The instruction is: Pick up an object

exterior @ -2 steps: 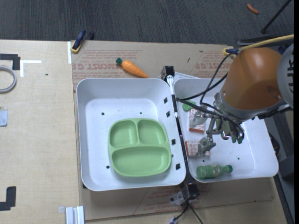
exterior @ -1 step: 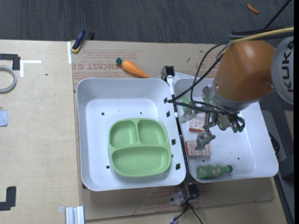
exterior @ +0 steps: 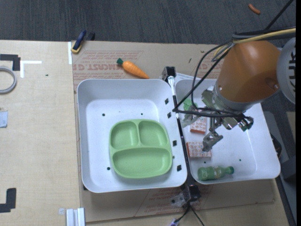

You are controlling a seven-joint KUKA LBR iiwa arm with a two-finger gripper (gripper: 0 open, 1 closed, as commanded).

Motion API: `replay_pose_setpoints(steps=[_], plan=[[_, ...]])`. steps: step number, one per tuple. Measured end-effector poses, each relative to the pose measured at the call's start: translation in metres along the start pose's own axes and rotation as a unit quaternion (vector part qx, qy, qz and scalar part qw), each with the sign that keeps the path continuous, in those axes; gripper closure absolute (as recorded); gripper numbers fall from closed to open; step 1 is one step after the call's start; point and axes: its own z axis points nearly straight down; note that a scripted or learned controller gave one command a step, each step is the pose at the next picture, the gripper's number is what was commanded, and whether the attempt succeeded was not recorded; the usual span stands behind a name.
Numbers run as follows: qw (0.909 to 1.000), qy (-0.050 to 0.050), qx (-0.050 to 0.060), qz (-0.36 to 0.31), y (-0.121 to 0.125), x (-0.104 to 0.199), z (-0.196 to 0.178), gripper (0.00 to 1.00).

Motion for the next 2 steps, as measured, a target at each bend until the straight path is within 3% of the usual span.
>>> replay_pose_setpoints(steps=[1,2], plan=[[0.9726,0.000,0.000,-0.233,-0.016,0.018,0.000,0.00],[0.9653,0.001,-0.001,-0.261,-0.051,0.072,0.073,0.00]])
